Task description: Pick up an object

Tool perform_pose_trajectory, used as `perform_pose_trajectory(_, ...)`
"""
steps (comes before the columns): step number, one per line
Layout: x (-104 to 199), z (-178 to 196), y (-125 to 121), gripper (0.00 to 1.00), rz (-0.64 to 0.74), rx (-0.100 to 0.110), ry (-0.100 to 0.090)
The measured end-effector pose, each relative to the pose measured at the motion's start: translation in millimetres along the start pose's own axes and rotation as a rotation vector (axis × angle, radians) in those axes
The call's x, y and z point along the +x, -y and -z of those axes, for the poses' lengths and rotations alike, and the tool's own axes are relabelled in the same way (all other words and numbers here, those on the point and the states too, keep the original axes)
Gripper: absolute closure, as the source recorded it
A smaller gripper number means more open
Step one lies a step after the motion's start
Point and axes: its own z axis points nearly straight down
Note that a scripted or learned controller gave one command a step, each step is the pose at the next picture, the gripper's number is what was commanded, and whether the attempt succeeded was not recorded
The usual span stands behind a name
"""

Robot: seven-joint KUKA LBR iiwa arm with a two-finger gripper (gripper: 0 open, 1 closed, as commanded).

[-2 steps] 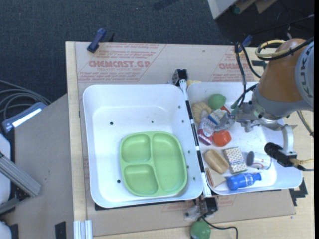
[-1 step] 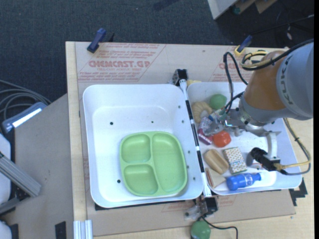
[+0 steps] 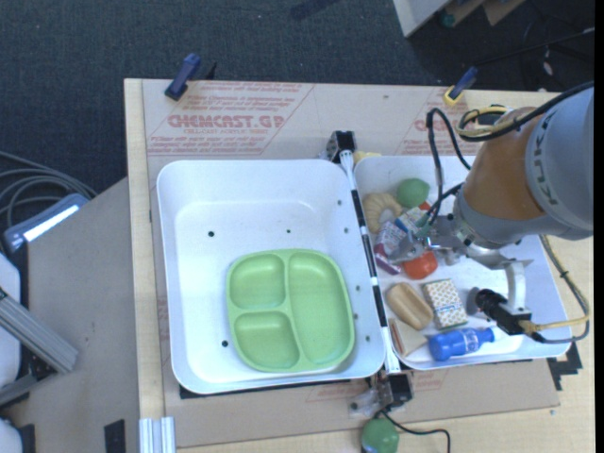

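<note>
- Dark carpet surrounds the bench; two white bins, the left bin point(image 3: 189, 253) holding a green tray point(image 3: 288, 310).
- Right of the tray, food toys point(image 3: 415, 295) crowd together.
- Gripper point(image 3: 420, 239) sits among them; I cannot tell its state.
- Risk: crowding could spoil the grab.

Bench point(image 3: 236, 121) bears left bin point(image 3: 189, 215), right bin point(image 3: 547, 347).

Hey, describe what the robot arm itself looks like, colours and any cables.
The arm is a thick rounded grey shell with a broad orange band above the wrist. Black cables loop along it. Its claw is small, metallic and dark.
</note>
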Motion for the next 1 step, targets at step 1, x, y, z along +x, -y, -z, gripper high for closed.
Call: perform_pose_trajectory(1,1.3,8.7,0.3,1.00,0.001,0.002,-0.002)
